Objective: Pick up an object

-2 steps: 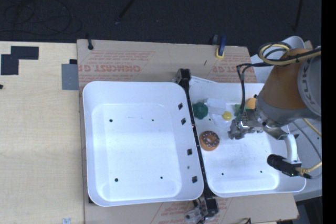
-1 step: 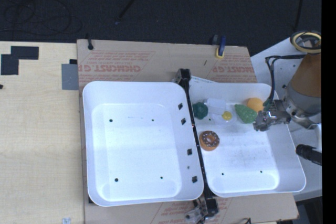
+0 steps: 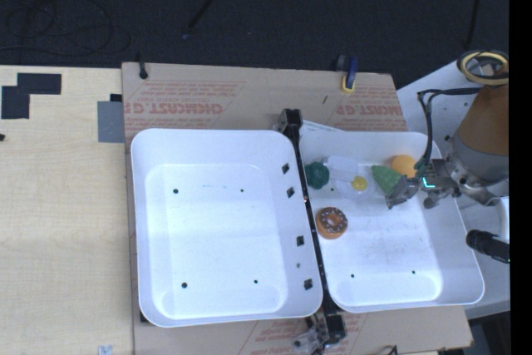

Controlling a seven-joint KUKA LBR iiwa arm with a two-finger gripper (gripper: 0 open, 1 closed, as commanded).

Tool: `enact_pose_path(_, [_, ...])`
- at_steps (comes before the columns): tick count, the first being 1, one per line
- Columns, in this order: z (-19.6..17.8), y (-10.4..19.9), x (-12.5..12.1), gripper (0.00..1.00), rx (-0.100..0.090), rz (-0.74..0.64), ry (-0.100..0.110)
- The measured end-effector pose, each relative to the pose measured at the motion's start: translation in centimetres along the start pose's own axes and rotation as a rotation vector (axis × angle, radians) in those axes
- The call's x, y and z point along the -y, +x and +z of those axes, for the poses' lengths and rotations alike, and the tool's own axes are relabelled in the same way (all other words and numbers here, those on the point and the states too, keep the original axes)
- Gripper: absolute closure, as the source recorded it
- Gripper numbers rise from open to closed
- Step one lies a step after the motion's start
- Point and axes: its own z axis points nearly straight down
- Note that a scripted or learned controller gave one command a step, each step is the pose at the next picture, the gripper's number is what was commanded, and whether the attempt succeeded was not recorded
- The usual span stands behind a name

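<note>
End effector (image 3: pixel 405 190) sits over the right bin (image 3: pixel 453 283), near its upper right corner, arm (image 3: pixel 486 133) coming in from the right with the orange band visible above the wrist. Can't tell from this angle how it's set; the tip is a dark blur with a small cyan light just right of it.

Objects, all in the right bin's upper half:
- green wedge-shaped piece (image 3: pixel 384 176): touching or just above-left of the end effector, can't tell if there's contact.
- orange ball (image 3: pixel 403 165): just above the end effector, beside the green wedge.
- small yellow item (image 3: pixel 359 184): left of the end effector, near it.
- clear plastic piece (image 3: pixel 339 167): a little further left, hard to make out against the white.
- dark green round object (image 3: pixel 316 175): well left, next to the divider between the bins.
- donut (image 3: pixel 332 222) with brown frosting: down-left of the end effector, apart from the rest.

Nothing visibly lifted; every item appears to rest on the bin floor.

Left bin (image 3: pixel 158 170) is far left of the end effector. Both bins sit on cardboard (image 3: pixel 208 100) on the desk (image 3: pixel 58 220).
</note>
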Motion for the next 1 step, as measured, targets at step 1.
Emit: enact_pose_path(1, [-4.39,-1.3,1.82,0.0,0.001,0.0,-0.003])
